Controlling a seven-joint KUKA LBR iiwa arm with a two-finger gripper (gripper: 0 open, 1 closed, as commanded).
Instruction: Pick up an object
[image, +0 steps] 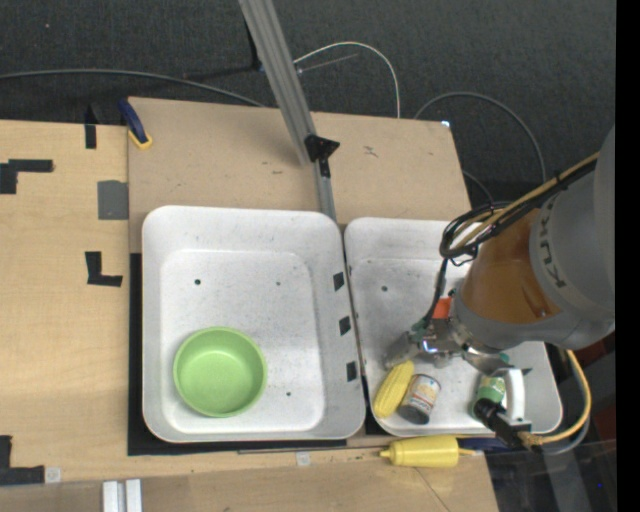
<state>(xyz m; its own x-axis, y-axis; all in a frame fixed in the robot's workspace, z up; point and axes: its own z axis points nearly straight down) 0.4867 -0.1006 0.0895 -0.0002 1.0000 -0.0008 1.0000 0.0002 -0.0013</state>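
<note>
My gripper hangs low inside the right bin, just above its front half. Directly in front of it lie a yellow corn cob and a small tin can, side by side near the bin's front wall. Both lie on the bin floor, and nothing shows between my fingers. In the left bin a green bowl sits upright at the front left corner.
A yellow bottle-shaped thing lies outside the right bin, along the bench's front edge. A grey metal pole slants in from the top to the divide between the bins. My arm's bulk covers the right bin's right side.
</note>
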